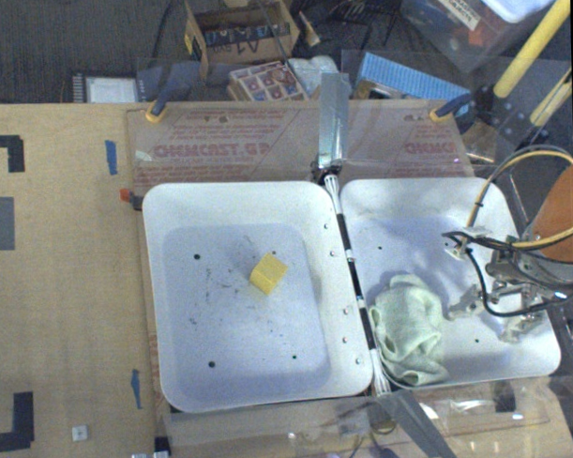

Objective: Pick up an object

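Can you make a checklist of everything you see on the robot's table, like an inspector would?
Surface: two white bins side by side, left bin and right bin, on a brown bench.
Job's things: yellow block in the left bin; pale green cloth crumpled in the right bin.
Clutter: nothing seen inside the bins besides those.
Grippers: gripper over the right bin, right of the cloth, holding nothing.
Cables: black cables looping by the arm.
Surroundings: boxes behind the bench.
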Controlling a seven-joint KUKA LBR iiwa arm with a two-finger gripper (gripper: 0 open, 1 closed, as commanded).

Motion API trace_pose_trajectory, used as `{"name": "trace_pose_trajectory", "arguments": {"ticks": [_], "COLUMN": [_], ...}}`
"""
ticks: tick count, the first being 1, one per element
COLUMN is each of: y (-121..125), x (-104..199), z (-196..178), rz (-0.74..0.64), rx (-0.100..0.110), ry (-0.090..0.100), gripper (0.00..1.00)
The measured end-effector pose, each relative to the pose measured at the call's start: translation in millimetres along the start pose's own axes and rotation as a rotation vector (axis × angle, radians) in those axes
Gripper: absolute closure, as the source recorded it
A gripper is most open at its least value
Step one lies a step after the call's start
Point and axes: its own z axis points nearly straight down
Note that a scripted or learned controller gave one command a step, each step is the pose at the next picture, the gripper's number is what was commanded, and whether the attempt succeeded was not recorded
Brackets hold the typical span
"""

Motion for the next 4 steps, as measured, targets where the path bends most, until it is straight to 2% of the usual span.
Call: {"name": "trace_pose_trajectory", "arguments": {"ticks": [1,2,3,4], "y": [17.8,33.7,20.2,33.4], "x": [9.5,-26.9,10.4,-45.6], "z": [-43.5,-0.7,-0.5,-1.0], "rz": [0.357,0.444,0.021,0.143], "rx": [-0.005,-0.001,0.003,-0.001], "ry": [0.004,0.004,0.0,0.002], "gripper": [0.0,0.0,0.0,0.0]}}
